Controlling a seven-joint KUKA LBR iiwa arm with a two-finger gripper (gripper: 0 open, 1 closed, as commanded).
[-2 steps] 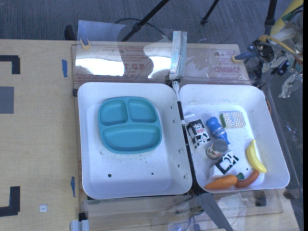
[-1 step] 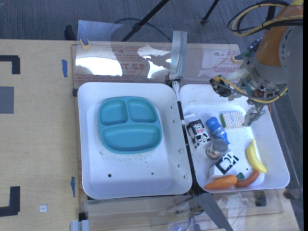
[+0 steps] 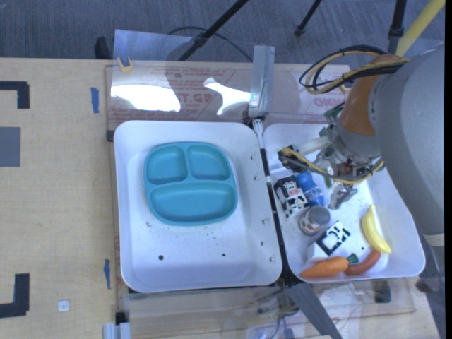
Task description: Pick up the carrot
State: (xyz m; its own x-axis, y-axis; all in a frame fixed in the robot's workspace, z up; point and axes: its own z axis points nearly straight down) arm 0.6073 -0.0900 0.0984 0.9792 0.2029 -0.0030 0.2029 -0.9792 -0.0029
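The carrot (image 3: 325, 267) is orange with a green stub and lies flat at the front edge of the right bin (image 3: 406, 256). A reddish-brown sausage-like piece (image 3: 364, 262) touches its right end. My gripper (image 3: 339, 184) hangs low over the middle of the right bin, well behind the carrot, beside a blue bottle (image 3: 308, 186). Nothing of the carrot is between its jaws. The wrist with the orange band (image 3: 357, 111) covers the back right of the bin.
Between gripper and carrot lie a small can (image 3: 313, 219), a black-and-white cube (image 3: 333, 238) and a yellow banana (image 3: 375, 232). A black-and-white toy (image 3: 290, 193) sits by the dividing wall. The left bin (image 3: 134, 253) holds a blue sectioned plate (image 3: 191, 182).
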